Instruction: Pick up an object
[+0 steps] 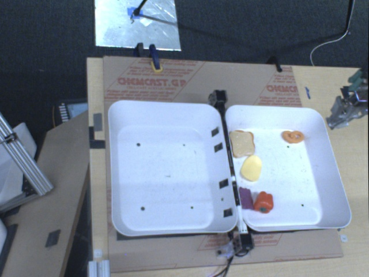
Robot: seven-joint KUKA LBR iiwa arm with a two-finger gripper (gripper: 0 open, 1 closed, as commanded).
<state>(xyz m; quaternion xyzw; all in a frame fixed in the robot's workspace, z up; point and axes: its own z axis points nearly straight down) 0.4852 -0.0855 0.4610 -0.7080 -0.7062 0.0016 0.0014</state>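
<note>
Several small objects lie in the right bin (323, 172). A tan toast slice (241, 143) lies near the bin's left wall, with a pale yellow round piece (251, 168) just below it. An orange ring-shaped piece (293, 137) rests toward the far side. A purple block (245, 198) and a red-orange piece (263, 202) sit close together near the front left corner. My gripper (343, 113) hangs at the view's right edge, just outside the right bin's far right corner, apart from all the objects.
The left bin (124, 154) stands beside the right one, joined along a black hinge strip (228, 154). Both rest on a cardboard sheet (184, 79). A silver plate (137, 16) lies at the back and an aluminium frame (20, 160) stands at the left.
</note>
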